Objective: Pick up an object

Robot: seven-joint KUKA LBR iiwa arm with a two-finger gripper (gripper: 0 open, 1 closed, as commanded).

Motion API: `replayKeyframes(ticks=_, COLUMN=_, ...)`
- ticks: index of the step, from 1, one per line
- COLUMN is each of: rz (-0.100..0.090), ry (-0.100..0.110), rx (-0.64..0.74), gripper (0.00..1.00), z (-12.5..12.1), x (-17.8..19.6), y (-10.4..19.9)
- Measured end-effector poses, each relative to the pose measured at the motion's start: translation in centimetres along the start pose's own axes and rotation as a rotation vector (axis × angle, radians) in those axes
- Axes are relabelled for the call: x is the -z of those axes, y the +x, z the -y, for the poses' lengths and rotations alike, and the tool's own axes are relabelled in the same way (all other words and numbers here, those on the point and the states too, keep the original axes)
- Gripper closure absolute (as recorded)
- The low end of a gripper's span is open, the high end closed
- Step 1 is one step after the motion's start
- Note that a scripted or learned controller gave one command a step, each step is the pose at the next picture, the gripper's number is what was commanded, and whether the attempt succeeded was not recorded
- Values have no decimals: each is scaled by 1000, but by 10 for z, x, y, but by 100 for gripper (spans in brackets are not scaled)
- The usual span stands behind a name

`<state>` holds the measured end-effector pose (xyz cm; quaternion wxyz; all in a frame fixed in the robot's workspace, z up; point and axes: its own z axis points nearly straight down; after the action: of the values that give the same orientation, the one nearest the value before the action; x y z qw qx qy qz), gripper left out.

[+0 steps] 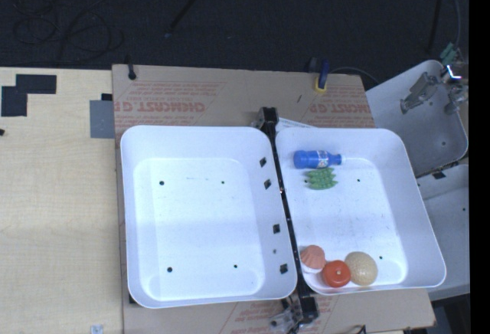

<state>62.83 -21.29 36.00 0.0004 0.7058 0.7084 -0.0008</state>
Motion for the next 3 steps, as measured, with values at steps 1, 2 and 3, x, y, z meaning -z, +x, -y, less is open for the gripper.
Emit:
replayKeyframes(ticks=1, rz=-1, ry=-1, rx=-5, gripper=0, z=27, x=37, y=-1)
replayKeyframes(ticks=2, rz=0, ry=1, rx=0, gripper=0, z=-18, x=5, y=0)
replayKeyframes(ticks=3, rz=-1, ry=-2, rx=-5, gripper=0, z=6, x=39, y=-1)
